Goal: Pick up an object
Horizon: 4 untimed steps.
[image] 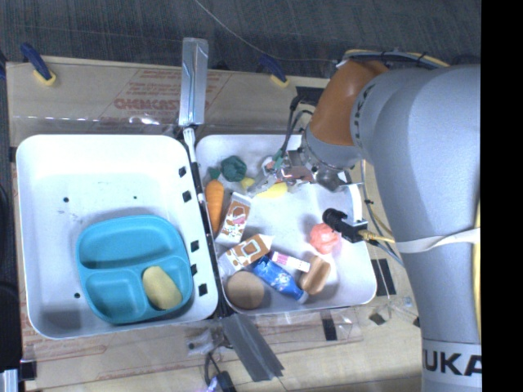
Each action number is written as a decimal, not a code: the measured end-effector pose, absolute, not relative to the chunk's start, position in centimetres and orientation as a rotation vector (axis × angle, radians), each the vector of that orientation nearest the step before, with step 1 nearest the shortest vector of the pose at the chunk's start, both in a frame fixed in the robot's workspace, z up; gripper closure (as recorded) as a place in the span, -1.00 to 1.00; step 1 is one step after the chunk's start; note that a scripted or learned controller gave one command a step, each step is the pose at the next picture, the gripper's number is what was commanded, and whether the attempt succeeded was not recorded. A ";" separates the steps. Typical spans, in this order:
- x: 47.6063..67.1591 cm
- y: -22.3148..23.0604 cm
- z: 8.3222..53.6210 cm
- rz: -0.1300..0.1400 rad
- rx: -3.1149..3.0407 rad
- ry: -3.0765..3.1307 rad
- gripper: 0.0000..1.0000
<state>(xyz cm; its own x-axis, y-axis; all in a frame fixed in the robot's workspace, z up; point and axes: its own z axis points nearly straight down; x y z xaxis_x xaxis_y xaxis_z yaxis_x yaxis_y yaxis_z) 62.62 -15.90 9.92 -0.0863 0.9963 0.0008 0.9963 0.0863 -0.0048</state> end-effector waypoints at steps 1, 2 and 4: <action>65.6 -11.0 12.1 0.002 -1.947 -2.463 -1.00; 65.6 -11.0 12.9 0.008 -1.940 -2.465 1.00; 65.6 -8.2 19.0 0.005 -2.061 -2.367 -1.00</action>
